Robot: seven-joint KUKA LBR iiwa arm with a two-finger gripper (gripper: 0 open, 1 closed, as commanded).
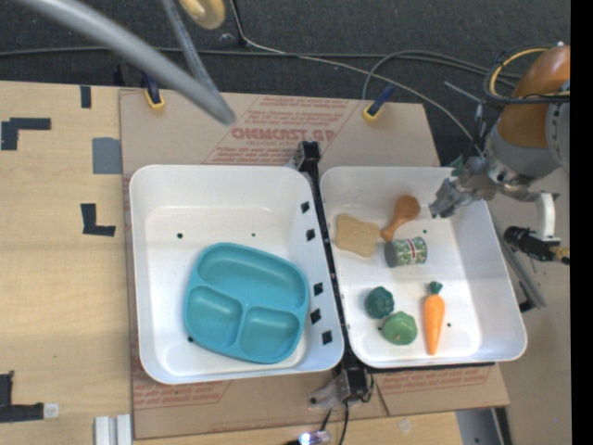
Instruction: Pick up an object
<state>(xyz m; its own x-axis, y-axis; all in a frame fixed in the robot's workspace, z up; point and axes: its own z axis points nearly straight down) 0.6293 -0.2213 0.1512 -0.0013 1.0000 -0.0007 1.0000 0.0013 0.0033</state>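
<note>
Above the right bin's 2 o'clock corner: end effector, dark grey metal, slanted down toward 8 o'clock from a rounded grey wrist. Open or closed: cannot tell, tip too small and dark. Nothing seen in its grasp.

Just at 9 o'clock of the tip: drumstick, tan-brown, smooth, bulbous at top and narrowing to a knob at 7 o'clock. Touching or apart from the tip: cannot tell.

Farther toward 8 o'clock: toast, flat, beige, squarish with soft corners. Beside it at 3 o'clock: can, small cylinder lying on its side, grey ends, green printed label.

Lower in the same bin: broccoli, dark teal, knobbly. Just at 5 o'clock of that: lime, bright green, rounded, slightly bumpy. At 3 o'clock of both: carrot, orange, smooth taper pointing to 6 o'clock, green tuft on top.

Across the black clipped divider, in the left bin: tray, teal plastic, glossy, rounded rectangle with three shallow compartments, tilted slightly.

Both bins shallow, white, glossy, rounded at the corners, set on brown cardboard with red print, over a pale wood-grain desk marked with black tape.
</note>
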